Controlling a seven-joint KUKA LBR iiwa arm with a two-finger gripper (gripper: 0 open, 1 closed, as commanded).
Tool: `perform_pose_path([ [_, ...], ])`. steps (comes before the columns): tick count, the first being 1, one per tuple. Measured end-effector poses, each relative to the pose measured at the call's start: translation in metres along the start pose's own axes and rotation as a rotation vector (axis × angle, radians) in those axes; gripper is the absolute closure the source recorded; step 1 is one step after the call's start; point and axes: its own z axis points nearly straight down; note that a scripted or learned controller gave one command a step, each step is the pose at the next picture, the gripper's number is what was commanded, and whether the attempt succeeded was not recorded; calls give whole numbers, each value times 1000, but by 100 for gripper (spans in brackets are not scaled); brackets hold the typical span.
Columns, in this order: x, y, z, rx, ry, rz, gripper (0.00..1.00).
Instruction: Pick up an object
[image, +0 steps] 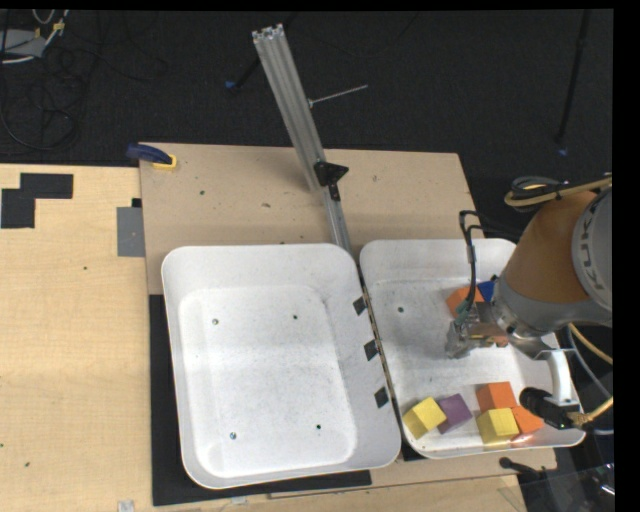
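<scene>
The gripper (462, 338), its state impossible to tell, hangs low at the right bin (420, 290) centre, an orange block (461, 298) and blue block (487, 291) just above it in frame, other blocks clustered lower right.

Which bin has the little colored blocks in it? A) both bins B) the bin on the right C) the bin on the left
B: the yellow block, purple block and orange block all lie in the right bin, near its front edge.
</scene>
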Motion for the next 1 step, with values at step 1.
perform_pose_path([
  [1,4,7,-60,-9,-2,-9,100],
])
